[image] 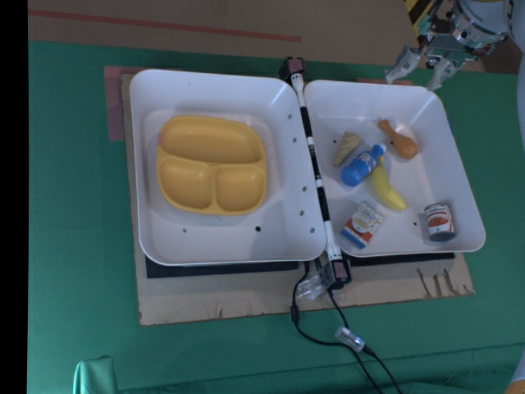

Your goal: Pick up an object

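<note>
Green bench cover, two white bins. Left bin (164, 236): yellow divided plate (212, 164). Right bin (459, 212): cone (348, 147), blue bottle (362, 165), banana (386, 189), drumstick (399, 140), carton (362, 224), can (439, 221). Gripper (420, 69): above far rim, fingers spread apart, holding nothing.

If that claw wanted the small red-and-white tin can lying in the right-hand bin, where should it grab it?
Probably across the round sides of the small red-and-white tin can, coming straight down. It lies on its side near the right white bin's front right corner, apart from the yellow banana, so the two-finger gripper has room either side.
</note>
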`<move>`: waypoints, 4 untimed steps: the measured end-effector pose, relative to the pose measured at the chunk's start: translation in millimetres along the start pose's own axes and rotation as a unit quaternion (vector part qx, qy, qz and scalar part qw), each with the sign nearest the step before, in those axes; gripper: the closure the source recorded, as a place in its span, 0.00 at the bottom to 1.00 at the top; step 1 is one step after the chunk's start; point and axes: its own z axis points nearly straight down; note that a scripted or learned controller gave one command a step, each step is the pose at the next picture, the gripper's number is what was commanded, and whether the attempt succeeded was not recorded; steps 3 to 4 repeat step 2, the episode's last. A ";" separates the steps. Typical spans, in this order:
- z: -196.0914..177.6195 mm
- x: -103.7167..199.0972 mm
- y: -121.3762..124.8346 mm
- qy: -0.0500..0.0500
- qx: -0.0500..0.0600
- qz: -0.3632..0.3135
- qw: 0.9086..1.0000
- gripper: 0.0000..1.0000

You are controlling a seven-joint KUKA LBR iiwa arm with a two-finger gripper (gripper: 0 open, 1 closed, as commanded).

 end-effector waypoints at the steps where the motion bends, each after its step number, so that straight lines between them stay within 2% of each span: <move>1: 87.5 -2.4 -1.3 0.000 0.004 -0.001 1.000 0.00; 2: 110.3 -1.2 -22.3 0.001 -0.001 0.001 1.000 0.00; 4: 110.3 -1.2 -22.3 0.001 -0.001 0.001 1.000 0.00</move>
